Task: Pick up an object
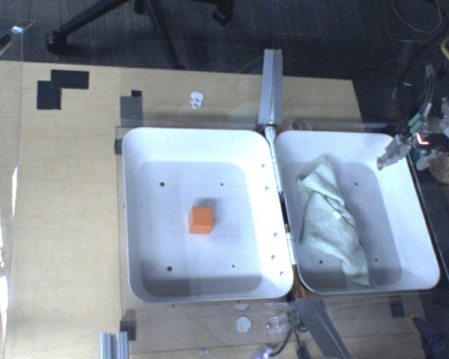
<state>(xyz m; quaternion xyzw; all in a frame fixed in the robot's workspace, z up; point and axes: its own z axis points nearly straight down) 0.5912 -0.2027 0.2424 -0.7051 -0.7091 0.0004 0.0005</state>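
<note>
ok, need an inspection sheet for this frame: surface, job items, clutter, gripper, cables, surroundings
Surface: light wood bench bearing two shallow white bins side by side, left bin and right bin.
Job's things: orange cube near the middle of the left bin floor; crumpled white cloth lying in the right bin.
Clutter: black tape patches on the bench at upper left; small white bit behind the left bin.
Gripper: gripper over the right bin's far right corner, apart from the cloth; nothing seen between its fingers.
Cables: thin loop on the floor at upper right.
Surroundings: dark carpet, black chair base behind the bench.
</note>
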